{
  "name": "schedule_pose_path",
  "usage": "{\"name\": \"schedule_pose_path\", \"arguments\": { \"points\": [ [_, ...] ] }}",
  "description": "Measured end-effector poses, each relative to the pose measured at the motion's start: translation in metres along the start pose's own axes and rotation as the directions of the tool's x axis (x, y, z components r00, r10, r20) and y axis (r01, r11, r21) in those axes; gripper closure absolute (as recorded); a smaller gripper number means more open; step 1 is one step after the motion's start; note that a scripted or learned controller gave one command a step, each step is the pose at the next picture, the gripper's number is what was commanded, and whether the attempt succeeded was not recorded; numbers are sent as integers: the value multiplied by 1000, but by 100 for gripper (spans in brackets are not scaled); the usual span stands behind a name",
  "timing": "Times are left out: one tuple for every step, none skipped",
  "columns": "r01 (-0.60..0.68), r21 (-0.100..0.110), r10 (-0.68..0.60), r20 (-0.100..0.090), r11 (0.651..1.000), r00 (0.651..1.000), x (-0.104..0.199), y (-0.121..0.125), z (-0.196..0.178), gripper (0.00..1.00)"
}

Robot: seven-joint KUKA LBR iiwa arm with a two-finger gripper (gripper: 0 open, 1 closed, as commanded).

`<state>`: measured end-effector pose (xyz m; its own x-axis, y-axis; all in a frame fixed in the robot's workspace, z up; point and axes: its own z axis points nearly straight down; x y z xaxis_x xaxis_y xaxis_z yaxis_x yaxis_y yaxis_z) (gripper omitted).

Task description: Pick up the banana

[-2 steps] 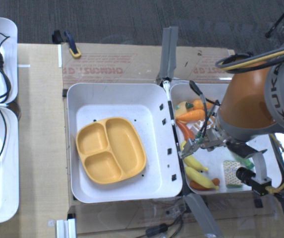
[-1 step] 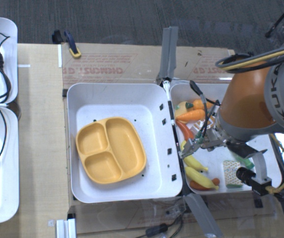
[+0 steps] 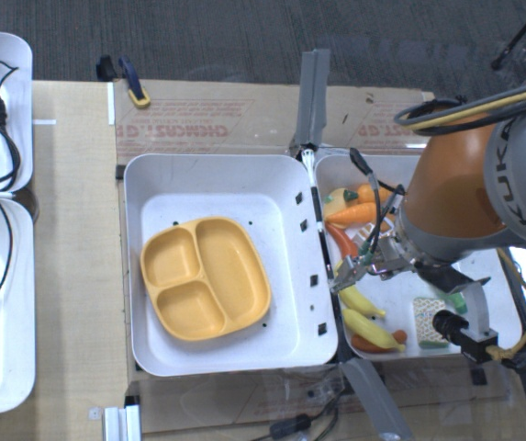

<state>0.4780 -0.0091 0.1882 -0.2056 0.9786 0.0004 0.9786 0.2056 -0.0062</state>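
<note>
— Yellow banana (image 3: 362,300) lies in the right bin (image 3: 492,274), orange carrot (image 3: 352,213) above, divided plate (image 3: 206,277) in the left bin (image 3: 143,246).
— Gripper (image 3: 359,266) hovers just above the banana; how far open, I cannot tell.

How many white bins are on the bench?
2. The left bin holds a yellow plate. The right bin holds the banana and other toy food, partly hidden by the arm.
</note>
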Motion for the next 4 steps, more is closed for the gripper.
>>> {"name": "schedule_pose_path", "arguments": {
  "points": [
    [0,0,0,0,1000,1000,0,0,0,0],
    [-3,0,3,0,1000,1000,6,1,0,0],
    [135,2,-135,0,991,991,-12,-3,0,0],
    [-17,-1,17,1,1000,1000,5,2,-15,0]
  ]
}}
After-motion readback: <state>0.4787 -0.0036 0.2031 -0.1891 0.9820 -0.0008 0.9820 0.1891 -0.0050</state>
